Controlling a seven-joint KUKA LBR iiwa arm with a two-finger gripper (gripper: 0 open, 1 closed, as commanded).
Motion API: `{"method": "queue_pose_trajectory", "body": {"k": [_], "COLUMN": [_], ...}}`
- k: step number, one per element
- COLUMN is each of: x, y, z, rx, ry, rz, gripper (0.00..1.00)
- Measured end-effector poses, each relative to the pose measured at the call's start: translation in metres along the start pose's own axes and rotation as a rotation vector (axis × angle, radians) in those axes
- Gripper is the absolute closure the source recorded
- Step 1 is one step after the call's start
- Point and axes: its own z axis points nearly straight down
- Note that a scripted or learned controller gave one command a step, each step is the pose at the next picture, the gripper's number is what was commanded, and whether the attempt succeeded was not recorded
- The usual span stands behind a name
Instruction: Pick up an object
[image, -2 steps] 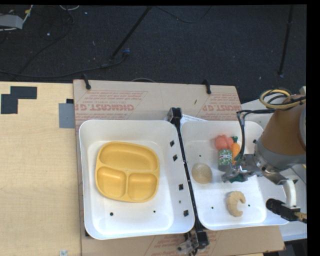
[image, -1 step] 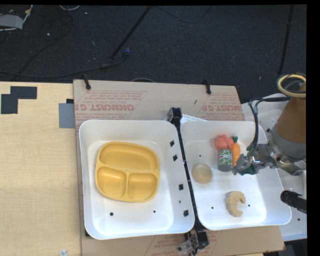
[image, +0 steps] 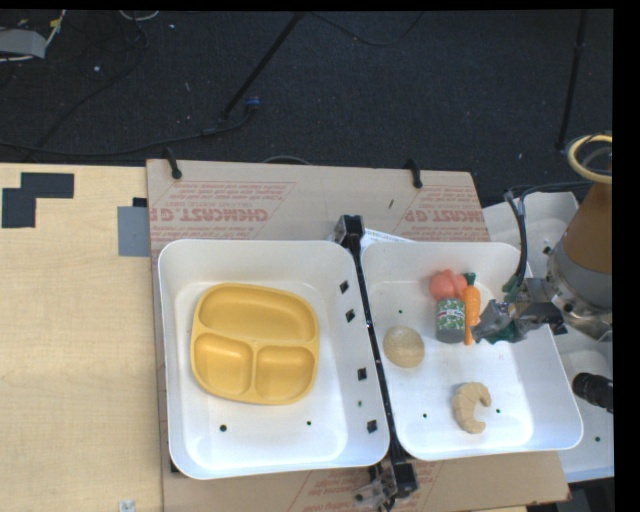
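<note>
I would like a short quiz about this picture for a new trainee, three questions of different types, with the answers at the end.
1. True or false: the yellow divided plate lies in the same bin as the carrot.
2. Multiple choice: which item lies nearest the front edge of the right bin? A) the croissant B) the round beige ball C) the red fruit
3. Fill in: the gripper comes in from the view's right and sits just beside the ______.

Key: 1. False, the plate is in the left bin. 2. A. 3. carrot, which lies next to the small green can.
</note>
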Motion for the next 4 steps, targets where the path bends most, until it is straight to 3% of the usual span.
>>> {"method": "queue_pose_trajectory", "body": {"k": [4], "x": [0.196], "y": [0.073], "z": [0.024], "rx": [0.004], "ry": [0.001], "rz": [-0.003], "gripper": [1.00]}}
